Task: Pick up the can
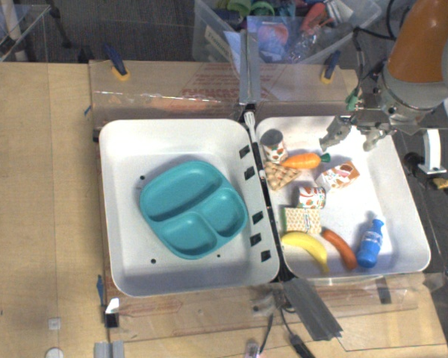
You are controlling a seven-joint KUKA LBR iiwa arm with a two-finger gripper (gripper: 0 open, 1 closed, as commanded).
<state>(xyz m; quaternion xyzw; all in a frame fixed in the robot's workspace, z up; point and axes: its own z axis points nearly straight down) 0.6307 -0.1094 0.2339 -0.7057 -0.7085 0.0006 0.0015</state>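
The arm is cut off at the right edge; the can's label is too small to read

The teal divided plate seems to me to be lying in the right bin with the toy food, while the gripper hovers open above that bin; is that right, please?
Not quite: the teal divided plate lies in the left bin, apart from the toy food. The camera view shows it alone there. The rest holds: the gripper hovers open above the right bin, where the carrot and banana lie.

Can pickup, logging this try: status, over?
Gripper open, above right bin, holding nothing. Can upright in far left corner. Carrot lies between them.
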